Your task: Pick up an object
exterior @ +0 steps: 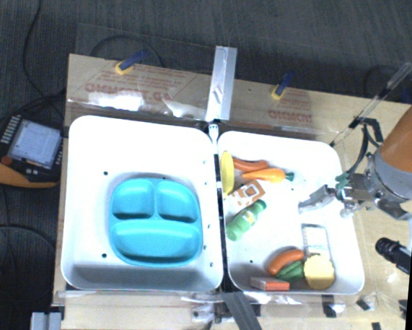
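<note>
While the left bin [91, 150] holds a blue tray [157, 220], toy food [250, 194] fills the right bin [343, 246]; hand [317, 200] state unclear.

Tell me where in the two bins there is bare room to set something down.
Free: the right bin's middle floor, between the green bottle and the tool; also the left bin's margin around the blue tray. Crowded: the right bin's left side by the carrot, and its front corner by the yellow block.
</note>
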You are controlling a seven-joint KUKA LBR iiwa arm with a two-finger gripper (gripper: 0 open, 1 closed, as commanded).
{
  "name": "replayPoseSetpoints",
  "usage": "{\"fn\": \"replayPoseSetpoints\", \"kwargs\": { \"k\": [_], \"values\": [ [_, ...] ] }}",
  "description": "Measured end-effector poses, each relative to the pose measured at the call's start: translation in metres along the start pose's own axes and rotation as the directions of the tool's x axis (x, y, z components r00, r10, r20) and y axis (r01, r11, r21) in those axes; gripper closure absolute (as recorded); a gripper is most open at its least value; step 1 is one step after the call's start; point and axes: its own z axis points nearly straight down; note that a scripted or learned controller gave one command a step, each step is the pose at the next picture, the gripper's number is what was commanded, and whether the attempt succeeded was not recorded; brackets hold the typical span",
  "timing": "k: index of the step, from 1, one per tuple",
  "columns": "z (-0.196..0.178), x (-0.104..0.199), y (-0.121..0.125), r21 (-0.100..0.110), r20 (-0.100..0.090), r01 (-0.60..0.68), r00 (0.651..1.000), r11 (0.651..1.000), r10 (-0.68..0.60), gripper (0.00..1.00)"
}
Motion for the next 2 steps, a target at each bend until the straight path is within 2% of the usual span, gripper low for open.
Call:
{"fn": "replayPoseSetpoints", "kwargs": {
  "k": [1,2],
  "values": [
    [0.104,-0.037,0.02,0.003,-0.003,-0.048,0.999,0.999,0.048,0.0],
    [0.056,-0.044,0.063,-0.002,0.003,-0.043,0.999,0.999,0.043,0.0]
  ]
}}
